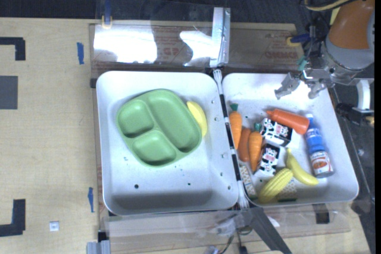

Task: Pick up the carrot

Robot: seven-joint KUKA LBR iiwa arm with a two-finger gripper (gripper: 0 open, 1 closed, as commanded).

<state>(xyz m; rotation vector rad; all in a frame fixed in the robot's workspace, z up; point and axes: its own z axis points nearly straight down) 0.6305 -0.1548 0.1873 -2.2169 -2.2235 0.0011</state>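
Two orange carrots lie side by side at the left of the right bin [342,128]. The longer carrot [236,127] has a green top pointing to the back, and the shorter carrot [255,149] lies just right of it. My gripper [299,89] hangs over the bin's back right part, well behind and to the right of the carrots. Its fingers [285,87] are spread open with nothing between them.
Crowded around the carrots are an orange-red tube [289,119], two black-and-white cartons [275,131], a blue bottle [317,151], a banana [301,171] and a corn cob [275,183]. The left bin [113,187] holds a green divided plate [159,126] and a yellow piece [198,116].
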